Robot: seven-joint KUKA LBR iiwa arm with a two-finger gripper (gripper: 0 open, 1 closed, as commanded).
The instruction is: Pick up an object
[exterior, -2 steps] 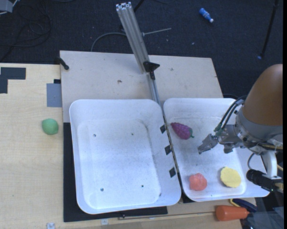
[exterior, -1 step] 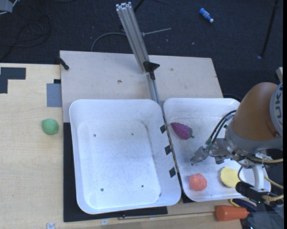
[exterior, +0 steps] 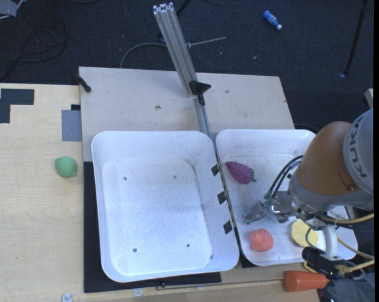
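Two white bins share the bench; the gripper (exterior: pixel 255 214) hangs low in the right bin (exterior: pixel 265 145), its grasp unreadable, near a red fruit (exterior: pixel 261 240) with nothing lifted yet.

Green ball (exterior: pixel 66 167) on wooden table (exterior: pixel 26 231), left of the bins. Metal rail (exterior: pixel 179 49) slants up from the board (exterior: pixel 145 102). Blue item (exterior: pixel 272 20) and cables (exterior: pixel 45 24) on dark floor.
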